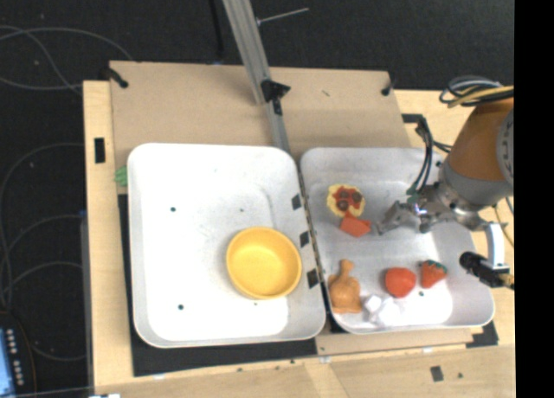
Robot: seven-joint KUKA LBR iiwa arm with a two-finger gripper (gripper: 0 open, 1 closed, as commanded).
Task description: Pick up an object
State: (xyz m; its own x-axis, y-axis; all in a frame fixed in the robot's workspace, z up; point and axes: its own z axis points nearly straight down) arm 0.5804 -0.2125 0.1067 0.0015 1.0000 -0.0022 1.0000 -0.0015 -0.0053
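The right bin (pixel 459 310) holds several toy foods. A small round yellow piece with red dots (pixel 345 200) lies near its left wall, and an orange-red chunk (pixel 355 227) sits just below it. Along the front lie a tan drumstick (pixel 344 287), a red tomato (pixel 399 281), a strawberry (pixel 432 273) and a small white piece (pixel 375 306). My gripper (pixel 391 217) hangs low over the middle of this bin, pointing left, just right of the orange-red chunk. I see nothing held in it.
The left bin (pixel 173 189) holds a yellow bowl (pixel 263 262) near its front right corner. A grey metal post (pixel 247 33) rises behind the bins. The arm's orange band (pixel 480 141) is over the right bin's far right edge.
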